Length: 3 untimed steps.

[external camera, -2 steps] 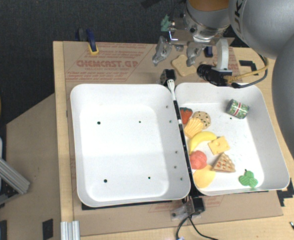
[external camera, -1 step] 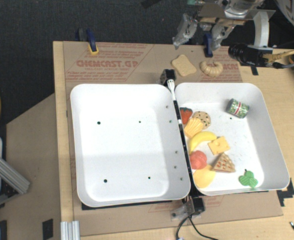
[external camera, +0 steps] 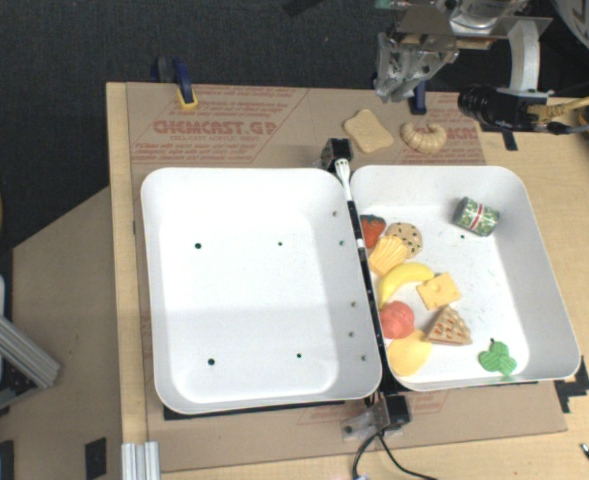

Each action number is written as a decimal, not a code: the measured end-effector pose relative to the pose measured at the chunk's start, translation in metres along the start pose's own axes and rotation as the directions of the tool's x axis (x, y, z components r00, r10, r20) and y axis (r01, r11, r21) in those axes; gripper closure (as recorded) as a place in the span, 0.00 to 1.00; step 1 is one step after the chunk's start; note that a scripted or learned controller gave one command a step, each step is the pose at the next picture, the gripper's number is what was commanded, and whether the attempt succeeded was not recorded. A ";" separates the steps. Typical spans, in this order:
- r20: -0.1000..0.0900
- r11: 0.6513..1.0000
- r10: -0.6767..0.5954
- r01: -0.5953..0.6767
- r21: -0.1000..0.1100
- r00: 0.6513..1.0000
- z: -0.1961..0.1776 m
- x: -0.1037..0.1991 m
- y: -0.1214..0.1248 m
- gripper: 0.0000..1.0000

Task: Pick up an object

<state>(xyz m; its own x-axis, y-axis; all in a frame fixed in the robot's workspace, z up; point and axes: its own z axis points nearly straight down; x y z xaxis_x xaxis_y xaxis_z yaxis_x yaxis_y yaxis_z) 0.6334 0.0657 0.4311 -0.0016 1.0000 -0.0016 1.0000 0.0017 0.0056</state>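
Camera view puts my gripper (external camera: 406, 78) beyond the right bin (external camera: 534, 268); toys heaped toward its left wall; finger gap I cannot tell.

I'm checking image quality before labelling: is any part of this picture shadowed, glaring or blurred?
Camera view: a soft shadow falls across the lower half of the left bin; the upper half is bright but not blown out. The toys in the right bin are sharp enough to tell apart; the gripper at the top looks slightly soft.
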 end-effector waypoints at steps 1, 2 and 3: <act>-0.007 1.000 -0.009 0.009 -0.006 1.000 -0.080 0.099 -0.015 1.00; 0.001 1.000 -0.007 0.007 0.021 1.000 0.036 0.160 -0.089 1.00; -0.007 1.000 0.000 0.000 -0.007 1.000 -0.085 0.143 -0.106 1.00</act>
<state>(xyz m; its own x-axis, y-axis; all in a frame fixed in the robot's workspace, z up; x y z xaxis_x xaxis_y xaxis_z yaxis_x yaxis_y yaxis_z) 0.5263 0.2086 0.5148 -0.0013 1.0000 0.0055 0.9999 0.0012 0.0124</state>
